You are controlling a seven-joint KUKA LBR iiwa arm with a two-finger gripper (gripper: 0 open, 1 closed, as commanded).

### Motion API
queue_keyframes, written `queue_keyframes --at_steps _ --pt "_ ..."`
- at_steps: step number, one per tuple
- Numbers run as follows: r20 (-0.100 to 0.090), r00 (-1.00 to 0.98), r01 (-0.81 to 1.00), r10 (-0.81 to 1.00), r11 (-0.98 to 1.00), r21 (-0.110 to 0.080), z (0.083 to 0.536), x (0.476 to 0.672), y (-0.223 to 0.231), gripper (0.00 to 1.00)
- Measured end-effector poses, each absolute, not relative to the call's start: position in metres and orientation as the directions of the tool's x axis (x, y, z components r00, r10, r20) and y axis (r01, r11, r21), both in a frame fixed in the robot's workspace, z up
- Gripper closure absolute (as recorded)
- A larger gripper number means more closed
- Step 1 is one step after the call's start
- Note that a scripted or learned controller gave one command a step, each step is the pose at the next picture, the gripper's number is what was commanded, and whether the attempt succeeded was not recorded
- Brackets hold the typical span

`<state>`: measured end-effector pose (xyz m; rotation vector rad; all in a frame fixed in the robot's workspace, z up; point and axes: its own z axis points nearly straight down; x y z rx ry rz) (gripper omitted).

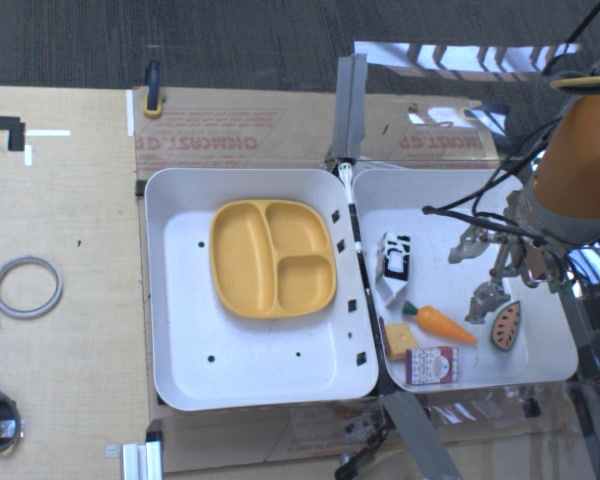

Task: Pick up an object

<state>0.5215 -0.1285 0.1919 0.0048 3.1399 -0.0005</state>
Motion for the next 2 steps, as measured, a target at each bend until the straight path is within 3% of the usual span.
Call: queue_keyframes --at_steps 1,2 --pt "-0.001 -0.963 0.27 0.27 0.963 0.0 0.092 0.537 -0.094 0.0" --pt "-0.003 -0.914 0.405 0.405 0.914 0.0 0.092 0.513 -0.136 0.0"
